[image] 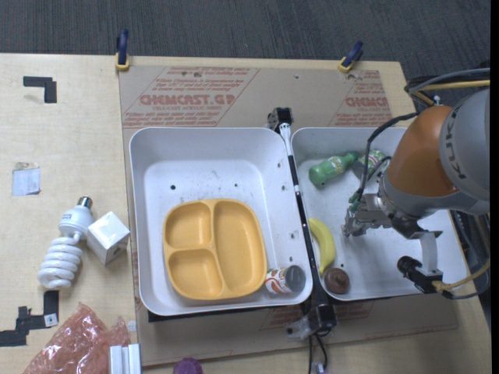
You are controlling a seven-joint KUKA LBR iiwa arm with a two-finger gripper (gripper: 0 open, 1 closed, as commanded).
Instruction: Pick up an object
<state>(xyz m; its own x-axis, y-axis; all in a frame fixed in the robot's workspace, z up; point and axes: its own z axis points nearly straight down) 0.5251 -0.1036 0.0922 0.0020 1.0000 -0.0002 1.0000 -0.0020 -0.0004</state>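
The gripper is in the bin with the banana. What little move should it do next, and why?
Probably slide a little toward the banana. The gripper sits over bare bin floor in the right bin, with nothing seen between its fingers, and the banana lies just beside it by the divider.

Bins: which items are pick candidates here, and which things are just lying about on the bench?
Candidates: green bottle, banana, brown ball, yellow tray, can; gripper is in the right bin.
Lying about: bulb, white cube, red bag.
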